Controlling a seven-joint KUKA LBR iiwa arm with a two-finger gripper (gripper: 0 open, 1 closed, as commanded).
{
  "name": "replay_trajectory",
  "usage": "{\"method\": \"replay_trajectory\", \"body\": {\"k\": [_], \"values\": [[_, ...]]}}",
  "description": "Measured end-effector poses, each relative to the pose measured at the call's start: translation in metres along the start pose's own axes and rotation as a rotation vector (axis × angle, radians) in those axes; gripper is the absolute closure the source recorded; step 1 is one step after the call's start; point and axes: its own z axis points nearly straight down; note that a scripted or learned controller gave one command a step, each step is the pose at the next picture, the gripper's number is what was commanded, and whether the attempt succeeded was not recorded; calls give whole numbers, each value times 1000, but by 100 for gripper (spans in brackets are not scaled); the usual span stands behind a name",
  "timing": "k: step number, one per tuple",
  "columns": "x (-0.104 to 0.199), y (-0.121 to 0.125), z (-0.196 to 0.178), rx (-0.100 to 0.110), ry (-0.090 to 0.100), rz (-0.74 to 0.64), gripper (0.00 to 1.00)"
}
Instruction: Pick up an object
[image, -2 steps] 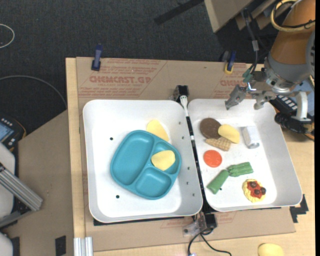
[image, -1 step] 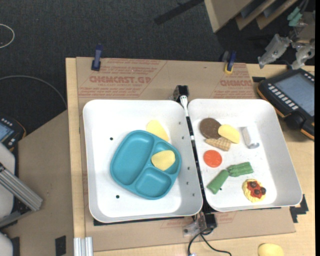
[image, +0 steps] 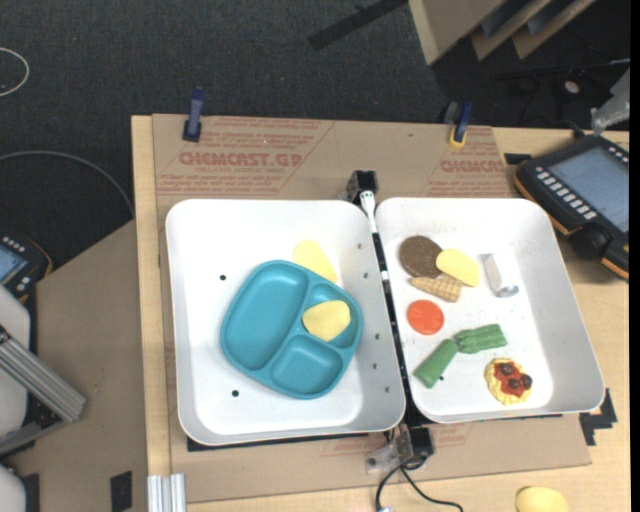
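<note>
2 white bins (image: 190, 300) hold toy food (image: 440, 265); hand's state can't be told.

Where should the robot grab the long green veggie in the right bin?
Probably across the narrow lower stem of the green vegetable, coming straight down from above. It lies flat and slanted in the right bin, thin at that end, with bare floor on both sides; the leafy top is wider and nearer the orange disc.

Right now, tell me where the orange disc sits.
In the camera view the orange disc lies in the right bin, near its left wall, just below the waffle piece and above the green vegetable.
</note>
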Motion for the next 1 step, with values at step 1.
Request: {"method": "replay_trajectory", "body": {"k": [1], "values": [[2,3,-3,7,0,-4,100]]}}
